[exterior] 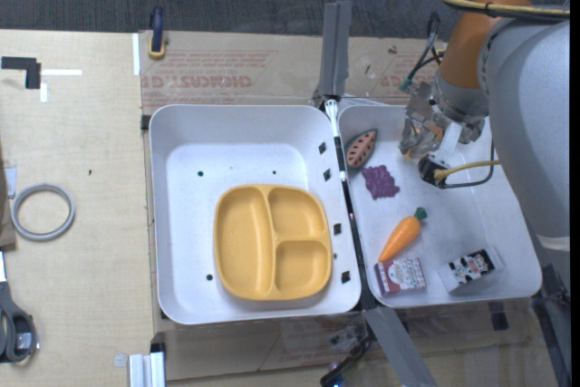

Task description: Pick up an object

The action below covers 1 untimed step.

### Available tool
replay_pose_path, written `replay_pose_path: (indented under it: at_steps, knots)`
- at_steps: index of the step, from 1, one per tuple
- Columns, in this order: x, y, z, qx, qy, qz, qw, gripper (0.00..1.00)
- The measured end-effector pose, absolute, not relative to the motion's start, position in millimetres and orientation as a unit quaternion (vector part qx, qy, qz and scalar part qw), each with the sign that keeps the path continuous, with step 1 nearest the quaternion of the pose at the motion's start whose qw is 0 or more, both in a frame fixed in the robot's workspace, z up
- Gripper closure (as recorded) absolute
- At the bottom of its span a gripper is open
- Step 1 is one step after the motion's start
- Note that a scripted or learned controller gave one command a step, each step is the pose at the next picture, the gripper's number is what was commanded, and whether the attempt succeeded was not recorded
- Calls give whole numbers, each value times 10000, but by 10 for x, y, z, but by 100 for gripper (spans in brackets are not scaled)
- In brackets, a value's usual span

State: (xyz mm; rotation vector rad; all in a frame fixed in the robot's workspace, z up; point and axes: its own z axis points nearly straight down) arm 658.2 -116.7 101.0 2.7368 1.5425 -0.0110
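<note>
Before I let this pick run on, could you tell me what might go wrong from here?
The gripper sits near the right bin's far wall, so a descent might strike the wall. The purple grapes lie close beside the oval toy, so a grab there could nudge both.

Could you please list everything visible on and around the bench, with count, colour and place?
Bins: two, white, side by side on the bench.
Divided plate: one, yellow, left bin.
Grapes: one bunch, purple, right bin.
Carrot: one, orange with green top, right bin.
Oval toy: one, brown-red, right bin's left wall.
Cartons: two, one red-white, one black-white, right bin's near edge.
Tape ring: one, grey, bench left.
Gripper: one, grey, over right bin's far end.
</note>
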Motion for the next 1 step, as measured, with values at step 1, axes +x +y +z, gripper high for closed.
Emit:
replay_pose_path:
  at_steps: [1]
  knots:
    - [6248,-1965,921,7742,6329,-9,2,100]
